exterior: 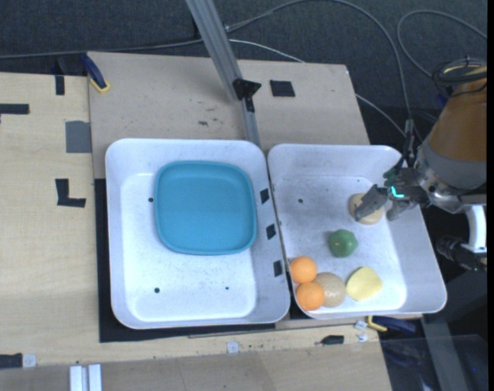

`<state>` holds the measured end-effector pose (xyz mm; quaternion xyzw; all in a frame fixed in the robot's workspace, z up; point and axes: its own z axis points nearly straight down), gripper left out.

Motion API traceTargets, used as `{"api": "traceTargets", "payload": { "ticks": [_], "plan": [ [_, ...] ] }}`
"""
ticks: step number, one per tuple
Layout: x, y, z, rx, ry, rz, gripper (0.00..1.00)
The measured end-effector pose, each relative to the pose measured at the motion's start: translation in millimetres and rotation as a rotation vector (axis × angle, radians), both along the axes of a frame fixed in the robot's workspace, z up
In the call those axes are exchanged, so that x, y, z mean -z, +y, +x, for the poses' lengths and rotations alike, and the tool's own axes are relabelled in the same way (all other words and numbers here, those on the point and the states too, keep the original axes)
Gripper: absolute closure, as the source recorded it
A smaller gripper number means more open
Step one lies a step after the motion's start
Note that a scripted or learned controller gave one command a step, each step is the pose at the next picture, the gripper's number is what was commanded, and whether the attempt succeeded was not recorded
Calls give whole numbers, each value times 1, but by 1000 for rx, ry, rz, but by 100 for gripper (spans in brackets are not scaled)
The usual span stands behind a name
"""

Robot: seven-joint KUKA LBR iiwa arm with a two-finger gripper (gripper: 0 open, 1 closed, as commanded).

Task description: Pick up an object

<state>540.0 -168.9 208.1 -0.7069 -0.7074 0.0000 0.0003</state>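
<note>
Gripper (380, 203) low in right bin (312, 177), jaws seemingly pinching a tan object (367, 208), view blurry; green ball (342, 243) just below; blue plate (205, 206) in left bin (128, 218).

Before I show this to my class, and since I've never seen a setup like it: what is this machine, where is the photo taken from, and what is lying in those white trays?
One camera, fixed above the bench, looks down at a slant. The grey and orange shape at the right is a robot arm; its gripper, a two-finger claw, is low over the right bin. A small tan object sits right at its tip, but I cannot tell whether the claw grips it. That bin also has a green ball-like object, a yellow one, a beige one and two orange ones clustered near its front edge. The left bin contains a blue square plate. The arm's job is simply to pick something up.
</note>
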Motion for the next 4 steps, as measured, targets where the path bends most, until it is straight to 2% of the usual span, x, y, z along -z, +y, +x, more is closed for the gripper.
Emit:
{"api": "traceTargets", "payload": {
  "ticks": [1,3,4],
  "plan": [
    [0,0,0,0,0,0,0],
    [86,-5,-6,0,4,1,0],
    [119,-5,-6,0,-1,-1,0]
  ]
}}
